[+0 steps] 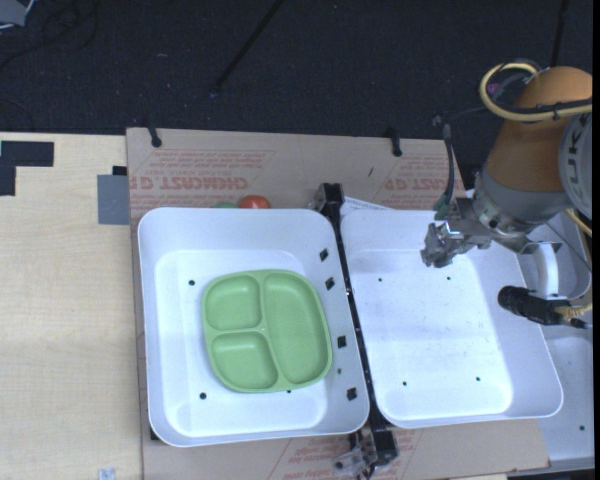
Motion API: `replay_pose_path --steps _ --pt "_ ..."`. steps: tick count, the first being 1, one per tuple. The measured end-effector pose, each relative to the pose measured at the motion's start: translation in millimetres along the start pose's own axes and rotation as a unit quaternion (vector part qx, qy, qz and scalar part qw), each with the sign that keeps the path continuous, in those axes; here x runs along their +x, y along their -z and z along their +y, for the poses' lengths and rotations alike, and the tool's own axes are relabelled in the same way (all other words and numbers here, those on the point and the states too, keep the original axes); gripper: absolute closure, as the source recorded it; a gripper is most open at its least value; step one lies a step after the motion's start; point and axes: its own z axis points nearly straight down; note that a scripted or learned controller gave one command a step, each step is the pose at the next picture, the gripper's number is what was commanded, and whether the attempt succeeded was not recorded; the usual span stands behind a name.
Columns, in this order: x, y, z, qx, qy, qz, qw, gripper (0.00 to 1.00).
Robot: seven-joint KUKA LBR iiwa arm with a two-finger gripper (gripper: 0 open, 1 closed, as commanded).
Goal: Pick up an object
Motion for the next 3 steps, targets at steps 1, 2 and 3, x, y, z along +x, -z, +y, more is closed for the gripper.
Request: replay_pose_path --steps 1,2,3 --pt "4 47 8 0.000 0.000 0.000 1.0000 1.00" --pt "3 77 8 0.001 0.000 0.000 1.0000 1.00" --pt "54 75 8 0.003 0.001 0.000 1.0000 1.00"
